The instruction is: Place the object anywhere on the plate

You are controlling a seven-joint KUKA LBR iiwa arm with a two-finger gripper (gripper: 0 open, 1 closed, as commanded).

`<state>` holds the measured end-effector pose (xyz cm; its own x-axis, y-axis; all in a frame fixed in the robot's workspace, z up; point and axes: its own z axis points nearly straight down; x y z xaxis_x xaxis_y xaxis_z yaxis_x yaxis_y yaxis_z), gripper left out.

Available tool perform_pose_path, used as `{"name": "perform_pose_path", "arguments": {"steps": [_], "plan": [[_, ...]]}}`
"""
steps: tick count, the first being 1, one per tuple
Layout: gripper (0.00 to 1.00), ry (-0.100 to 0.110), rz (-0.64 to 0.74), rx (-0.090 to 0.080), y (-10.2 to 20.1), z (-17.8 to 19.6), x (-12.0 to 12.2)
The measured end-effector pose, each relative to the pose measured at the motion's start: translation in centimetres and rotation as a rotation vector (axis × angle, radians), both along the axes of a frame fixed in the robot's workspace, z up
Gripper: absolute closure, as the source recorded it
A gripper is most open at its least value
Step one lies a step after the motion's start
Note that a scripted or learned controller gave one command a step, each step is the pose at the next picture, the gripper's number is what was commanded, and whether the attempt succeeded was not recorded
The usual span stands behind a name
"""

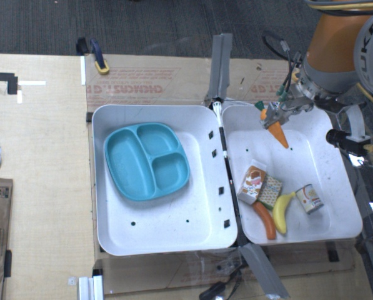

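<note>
Hand [277, 114] sits over the far edge of the right-hand shallow white bin [327, 227], near that bin's far left corner, and it is clenched on the small orange carrot-shaped toy with a green top [278, 133]. The carrot's thick end is pinched between the fingers, its pointed tip slanting down toward the bin floor. It looks lifted, or just about lifted, off the floor; I cannot tell for sure whether the tip touches.

So the pick looks done, judging from the grip. The carry and the drop are left.

Target is the light blue three-compartment plastic plate [147, 161], lying in the left-hand shallow white bin [167, 236], toward that bin's far left part. Nothing lies on the plate. The plate is well apart from the hand, across the divider between the two bins.

Other stuff in the right bin, near its front left corner: a small red and white printed carton [253, 184], a green and yellow patterned packet [270, 192] just beside it, a red-orange sausage-shaped toy [265, 220], a yellow toy banana [281, 211] touching the sausage, and a small white and red tin can [309, 199] a little off to the right. None of them is involved.

Remaining: raise clear, cross the divider, release over any compartment.
</note>
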<state>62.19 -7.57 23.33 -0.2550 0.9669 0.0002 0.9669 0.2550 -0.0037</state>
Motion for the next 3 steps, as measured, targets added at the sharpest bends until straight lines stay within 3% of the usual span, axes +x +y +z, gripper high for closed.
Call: {"name": "perform_pose_path", "arguments": {"steps": [1,3], "plan": [[1.00,-0.001,0.484,0.001,5.7,-4.5,3.8],[1.00,-0.002,0.652,0.001,17.6,-2.5,2.3]]}}
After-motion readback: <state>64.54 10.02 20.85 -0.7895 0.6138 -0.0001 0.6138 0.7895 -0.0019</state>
